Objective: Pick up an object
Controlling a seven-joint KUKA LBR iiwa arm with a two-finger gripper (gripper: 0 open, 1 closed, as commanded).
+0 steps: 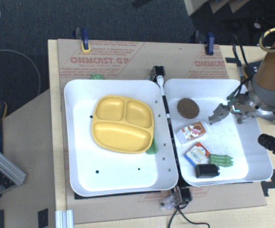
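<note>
In the right bin (251, 141) lie a brown round disc (188, 108), a red and white packet (191, 131), a blue and orange packet (197, 153), a black block (207, 170) and a green object (221, 160). My gripper (229, 113) hangs over the upper right part of this bin, to the right of the brown disc and above the packets. Nothing shows in its grasp. The grey arm (270, 80) with its orange band comes in from the right.
The left bin (80, 137) holds a yellow divided plate (123, 124) with a green thing (151, 149) peeking out at its lower right edge. A black divider strip (168, 122) runs between the bins. Blue clamps (84, 38) hold the board at the back.
</note>
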